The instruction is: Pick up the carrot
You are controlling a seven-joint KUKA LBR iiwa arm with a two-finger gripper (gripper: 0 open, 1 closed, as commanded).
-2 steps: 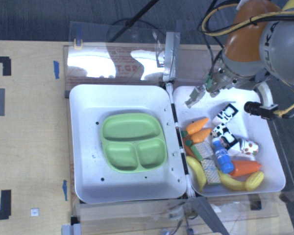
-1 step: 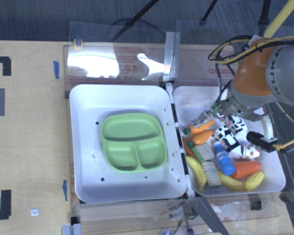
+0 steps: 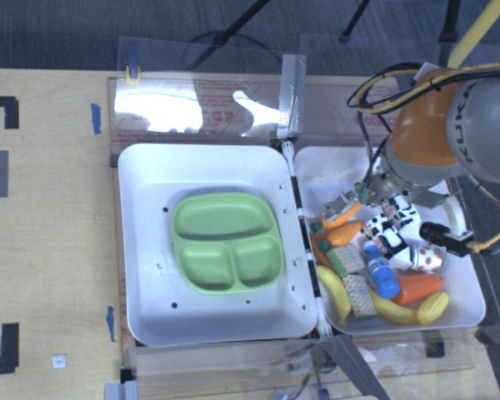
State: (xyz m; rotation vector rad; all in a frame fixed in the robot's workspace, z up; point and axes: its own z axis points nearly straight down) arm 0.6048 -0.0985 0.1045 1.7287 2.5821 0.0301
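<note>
The carrot point(image 3: 418, 287), a red-orange tapered piece, lies near the front of the right bin point(image 3: 471, 311), between a blue bottle point(image 3: 382, 277) and a yellow banana point(image 3: 404, 310). My gripper point(image 3: 360, 197) hangs over the bin's back left part, well behind and to the left of the carrot. Just below the gripper lie other orange toy pieces point(image 3: 342, 225). A black-and-white spotted toy point(image 3: 393, 226) sits between the gripper and the carrot. Nothing can be made out in the gripper.
The left bin point(image 3: 142, 223) holds a green divided plate point(image 3: 227, 241). A second banana point(image 3: 333, 292) and a grey-green packet point(image 3: 356, 286) crowd the right bin's front left. A clear plastic wall point(image 3: 200, 98) stands behind the bins. Cables loop over the arm point(image 3: 433, 127).
</note>
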